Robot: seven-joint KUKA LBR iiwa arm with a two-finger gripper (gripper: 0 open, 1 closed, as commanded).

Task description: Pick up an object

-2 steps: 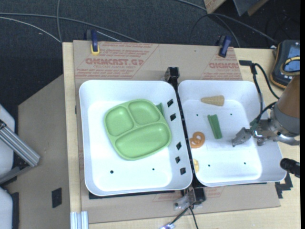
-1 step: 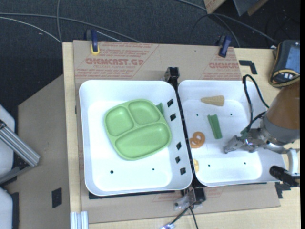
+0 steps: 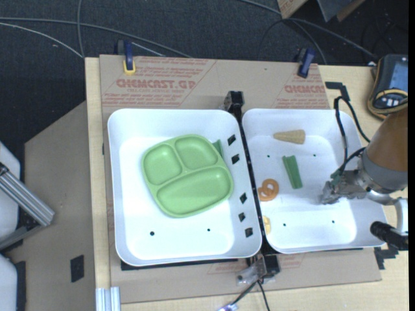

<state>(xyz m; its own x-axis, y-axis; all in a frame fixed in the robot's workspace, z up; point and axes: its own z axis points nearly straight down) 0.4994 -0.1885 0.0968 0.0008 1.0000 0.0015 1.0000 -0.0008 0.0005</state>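
The right bin [image 3: 305, 238] holds a tan cone-shaped piece [image 3: 289, 136] near its far wall, a green stick [image 3: 292, 172] in the middle and an orange ring [image 3: 268, 189] near its left wall. A small yellow bit [image 3: 266, 224] lies by the divider low down. My gripper [image 3: 332, 194] hangs low over the right bin's right side, to the right of the green stick and apart from it. Nothing shows between its tips.
A light green divided plate [image 3: 187, 174] fills much of the left bin [image 3: 130, 232], with a dark green piece [image 3: 216, 148] peeking out at its far right edge. Black clips run along the divider [image 3: 237, 167]. A cable [image 3: 342, 128] drapes over the right bin's far right corner.
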